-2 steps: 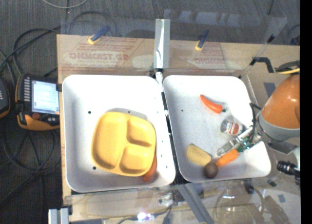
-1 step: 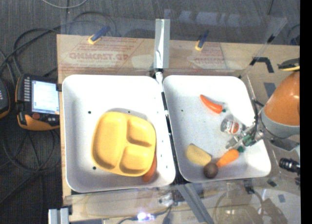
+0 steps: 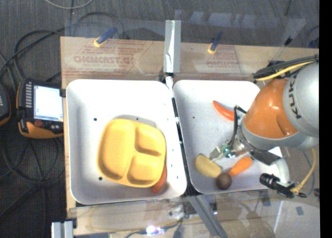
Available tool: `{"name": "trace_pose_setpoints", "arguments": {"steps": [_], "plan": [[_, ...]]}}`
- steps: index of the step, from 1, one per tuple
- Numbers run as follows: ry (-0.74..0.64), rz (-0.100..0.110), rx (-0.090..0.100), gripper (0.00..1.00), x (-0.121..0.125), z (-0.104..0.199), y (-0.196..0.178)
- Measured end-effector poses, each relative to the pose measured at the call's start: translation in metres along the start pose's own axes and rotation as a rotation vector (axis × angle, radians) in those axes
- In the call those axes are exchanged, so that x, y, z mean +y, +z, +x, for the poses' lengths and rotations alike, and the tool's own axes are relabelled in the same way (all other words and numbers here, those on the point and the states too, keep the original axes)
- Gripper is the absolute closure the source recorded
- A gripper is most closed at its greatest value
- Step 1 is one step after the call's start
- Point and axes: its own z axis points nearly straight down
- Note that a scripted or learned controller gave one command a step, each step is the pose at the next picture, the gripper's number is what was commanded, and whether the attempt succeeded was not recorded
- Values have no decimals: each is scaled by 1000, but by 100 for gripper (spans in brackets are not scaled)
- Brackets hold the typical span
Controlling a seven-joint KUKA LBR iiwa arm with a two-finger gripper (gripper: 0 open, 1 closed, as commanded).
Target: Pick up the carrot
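Arm: grey arm with the orange band (image 3: 270, 115) leans over the right white bin (image 3: 202, 97).
Gripper (image 3: 224, 151): low in that bin, just above the pale potato-like lump (image 3: 207, 166); whether it is parted or closed, I cannot tell.
Carrot: short orange carrot (image 3: 240, 167) lies by the gripper's near side, beside a small brown ball (image 3: 223, 180).
Also there: curved orange-red pepper-like piece (image 3: 224, 110) farther back.
Left bin (image 3: 83, 97): yellow divided plastic plate (image 3: 133, 151).

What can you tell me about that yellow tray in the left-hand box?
The yellow tray is a rounded, glossy plate that looks like plastic, moulded into three compartments: one large on the left, two smaller on the right. It lies flat, slightly turned, right of centre in the left bin. An orange object peeks from under its lower right corner.
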Motion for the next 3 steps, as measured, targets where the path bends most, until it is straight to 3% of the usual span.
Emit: {"name": "trace_pose_setpoints", "arguments": {"steps": [1, 2, 3], "plan": [[-2, 4, 4, 0, -1, 2, 2], [91, 21, 12, 0, -24, -48, -8], [-558, 7, 11, 0, -32, -86, 3]]}}
